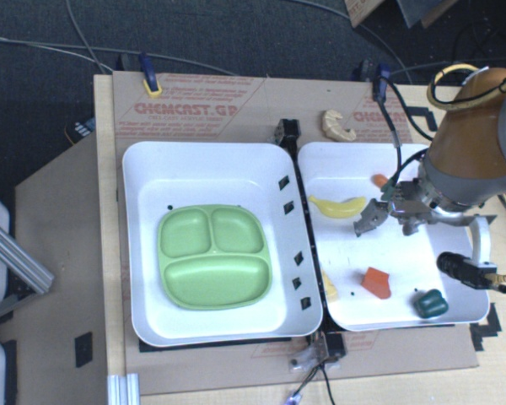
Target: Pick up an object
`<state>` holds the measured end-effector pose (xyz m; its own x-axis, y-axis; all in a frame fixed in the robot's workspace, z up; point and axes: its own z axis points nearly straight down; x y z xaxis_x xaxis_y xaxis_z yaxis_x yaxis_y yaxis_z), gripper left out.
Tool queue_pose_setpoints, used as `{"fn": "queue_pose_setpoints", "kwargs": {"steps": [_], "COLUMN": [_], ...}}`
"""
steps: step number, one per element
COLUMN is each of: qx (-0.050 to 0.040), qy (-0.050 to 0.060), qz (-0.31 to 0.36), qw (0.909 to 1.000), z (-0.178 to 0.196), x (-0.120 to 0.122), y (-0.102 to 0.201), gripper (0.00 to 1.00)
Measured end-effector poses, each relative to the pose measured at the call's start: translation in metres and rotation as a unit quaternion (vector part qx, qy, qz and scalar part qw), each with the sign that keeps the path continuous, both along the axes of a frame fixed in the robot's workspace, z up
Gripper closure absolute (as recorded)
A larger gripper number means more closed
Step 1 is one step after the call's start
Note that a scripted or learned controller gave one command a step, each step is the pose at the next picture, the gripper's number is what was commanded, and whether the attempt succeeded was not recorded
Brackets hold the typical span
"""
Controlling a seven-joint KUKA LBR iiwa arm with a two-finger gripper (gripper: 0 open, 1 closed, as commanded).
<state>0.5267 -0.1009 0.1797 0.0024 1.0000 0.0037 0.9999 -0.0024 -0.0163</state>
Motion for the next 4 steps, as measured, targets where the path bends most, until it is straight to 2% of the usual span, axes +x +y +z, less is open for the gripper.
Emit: {"fn": "queue_pose_setpoints", "kwargs": {"steps": [1,3,4], "qx": [-0.0009,-0.0004,-0.0009], "qy": [-0.007,-0.004,-0.008], "qz": [0.001,0.001,0.001], "qw": [1.0000,1.0000,1.0000], "z": [0.007,-0.095,-0.081], "x": [0.003,0.008,0.010], "y": [0.000,0.009,0.009], "gripper": [0.00,0.00,1.00]}}
